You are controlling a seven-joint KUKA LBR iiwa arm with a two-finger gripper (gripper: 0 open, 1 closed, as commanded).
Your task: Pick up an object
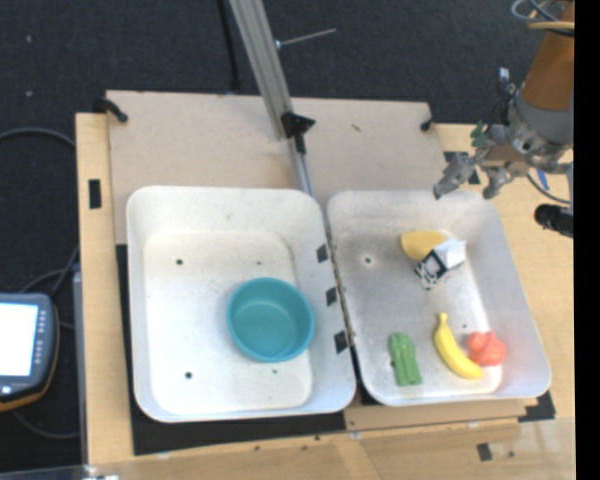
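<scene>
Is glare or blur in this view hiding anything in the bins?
Camera view: even, soft lighting, no strong glare on the right bin; the whole image is slightly soft; the banana, green object and teal bowl read clearly; the gripper looks small and blurred.

Left bin (160,258): we see a bowl (270,318) in it, toward its right-front part.
Right bin (380,228): touching the left bin's right side.
Rear of right bin: a wedge (421,242) w/ a small box (441,261) against its front-right.
Front of right bin, L to R: ridged block (405,359), banana (454,348), lumpy toy (487,348) touching the banana.
Gripper (470,182): we see it over the right bin's rear-right rim.
Pendant (15,348): left of bench.
</scene>
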